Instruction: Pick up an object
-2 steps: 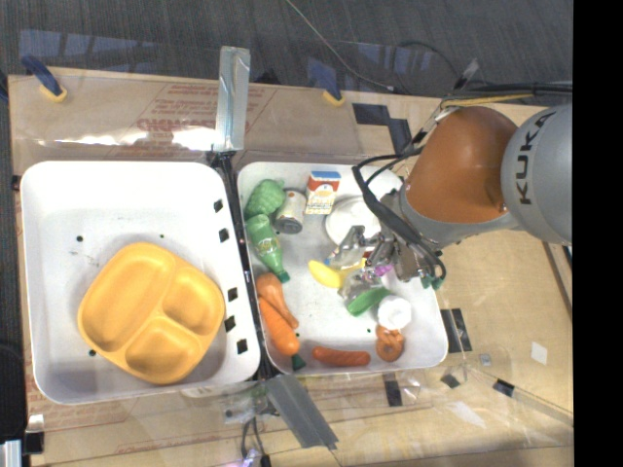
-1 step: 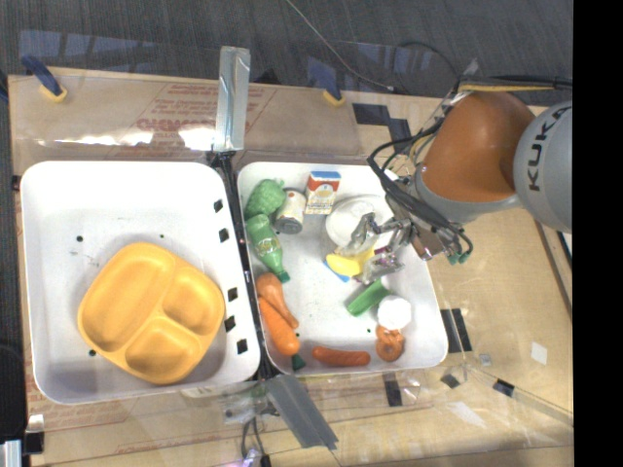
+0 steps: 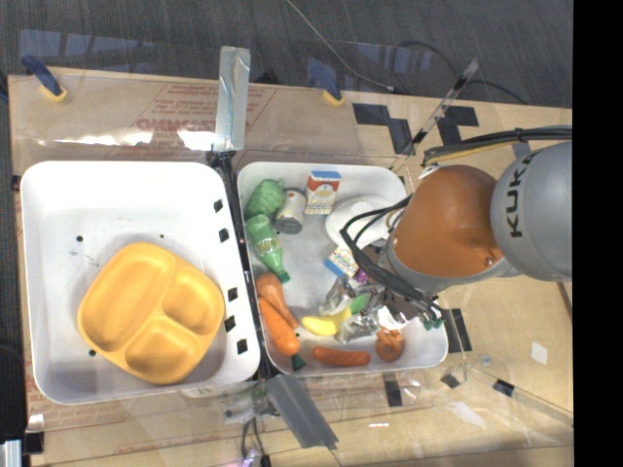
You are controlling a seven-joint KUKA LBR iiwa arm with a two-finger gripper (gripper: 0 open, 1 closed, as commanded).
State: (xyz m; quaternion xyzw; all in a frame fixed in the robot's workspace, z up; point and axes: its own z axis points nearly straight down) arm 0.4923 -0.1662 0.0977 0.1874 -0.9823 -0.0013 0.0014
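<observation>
My gripper point(image 3: 352, 311) reaches down into the right bin point(image 3: 292, 178), low in its front half, under the orange wrist band point(image 3: 450, 224). Its tips sit among a yellow banana-like piece point(image 3: 319, 326), a small green item point(image 3: 362, 303) and a brown rounded item point(image 3: 389, 343). A red sausage point(image 3: 341, 357) lies along the front wall. An orange carrot point(image 3: 275, 314) rests by the left wall. Green bottles point(image 3: 265, 224), a small can point(image 3: 289, 222) and a little carton point(image 3: 322, 192) lie at the back. Nothing visibly sits between the fingers.
The left bin point(image 3: 49, 222) holds a yellow sectioned plate point(image 3: 151, 309). A divider with black clips point(image 3: 232, 261) runs between the bins. Black cables point(image 3: 375, 222) loop from the wrist over the right bin. A white dish point(image 3: 352, 214) lies partly under the arm.
</observation>
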